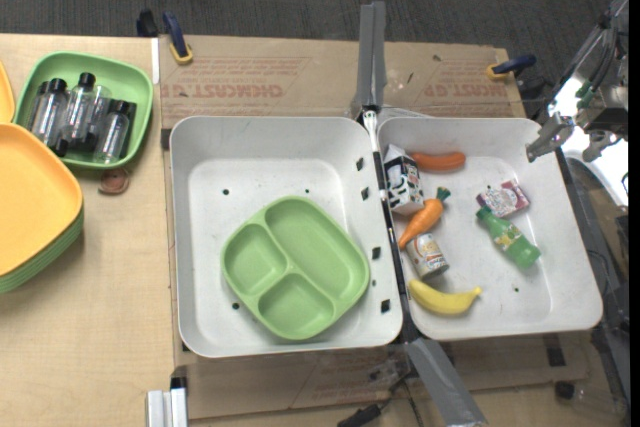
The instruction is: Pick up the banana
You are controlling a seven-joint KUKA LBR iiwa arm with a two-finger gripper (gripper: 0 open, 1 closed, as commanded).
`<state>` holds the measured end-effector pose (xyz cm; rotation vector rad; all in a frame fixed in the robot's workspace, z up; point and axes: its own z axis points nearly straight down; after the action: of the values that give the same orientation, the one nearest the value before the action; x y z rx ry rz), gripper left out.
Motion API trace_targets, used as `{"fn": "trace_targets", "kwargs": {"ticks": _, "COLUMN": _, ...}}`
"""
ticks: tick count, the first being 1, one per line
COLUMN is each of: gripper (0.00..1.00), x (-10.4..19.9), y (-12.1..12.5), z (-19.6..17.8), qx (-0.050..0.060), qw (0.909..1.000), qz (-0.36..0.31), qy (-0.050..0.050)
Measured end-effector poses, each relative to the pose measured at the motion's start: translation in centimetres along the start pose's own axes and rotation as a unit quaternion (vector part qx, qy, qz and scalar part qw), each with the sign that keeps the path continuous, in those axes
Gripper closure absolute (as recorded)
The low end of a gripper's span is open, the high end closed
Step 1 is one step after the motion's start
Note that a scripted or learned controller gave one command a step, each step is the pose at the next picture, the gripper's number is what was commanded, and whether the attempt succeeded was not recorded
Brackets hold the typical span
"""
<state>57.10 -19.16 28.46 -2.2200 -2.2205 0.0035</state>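
Note:
The yellow banana lies near the front edge of the right bin, just below a small can. My gripper hangs at the right bin's far right corner, above its rim and well away from the banana. Nothing is visibly in its grasp.
The right bin also holds a carrot, a milk carton, an orange sausage, a pink packet and a green bottle. A green divided plate sits in the left bin. A green tray of bottles and yellow plates lie far left.

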Motion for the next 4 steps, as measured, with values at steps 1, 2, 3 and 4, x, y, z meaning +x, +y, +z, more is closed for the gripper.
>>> {"fn": "trace_targets", "kwargs": {"ticks": 1, "gripper": 1.00, "x": -0.1, "y": 0.0, "z": -0.8, "qx": 0.001, "qw": 1.0000, "qz": -0.001, "qy": 0.000}}
{"fn": "trace_targets", "kwargs": {"ticks": 2, "gripper": 1.00, "x": -2.8, "y": -2.0, "z": 9.9, "qx": 0.000, "qw": 0.9891, "qz": -0.147, "qy": 0.000}}
{"fn": "trace_targets", "kwargs": {"ticks": 3, "gripper": 1.00, "x": -1.4, "y": -4.6, "z": 1.7, "qx": -0.002, "qw": 0.9705, "qz": -0.241, "qy": -0.001}}
{"fn": "trace_targets", "kwargs": {"ticks": 4, "gripper": 1.00, "x": -3.0, "y": -9.3, "z": 13.3, "qx": -0.001, "qw": 0.9829, "qz": -0.184, "qy": 0.000}}
